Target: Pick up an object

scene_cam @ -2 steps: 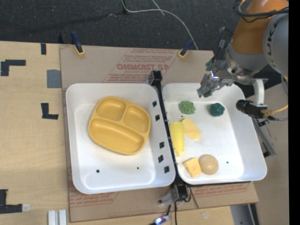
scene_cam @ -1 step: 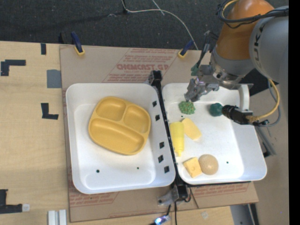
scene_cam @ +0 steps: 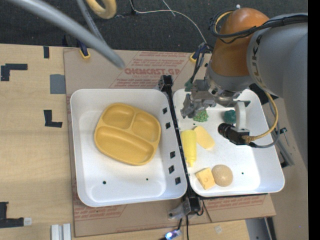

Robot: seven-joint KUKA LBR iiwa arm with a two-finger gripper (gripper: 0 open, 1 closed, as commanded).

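Cardboard underlies both white bins; hand grip state unreadable.

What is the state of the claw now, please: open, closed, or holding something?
Claw: it cannot be told. It sits low in the right bin, right beside the small green object, but nothing is visibly held.

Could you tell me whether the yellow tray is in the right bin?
No, the yellow tray lies in the left bin.
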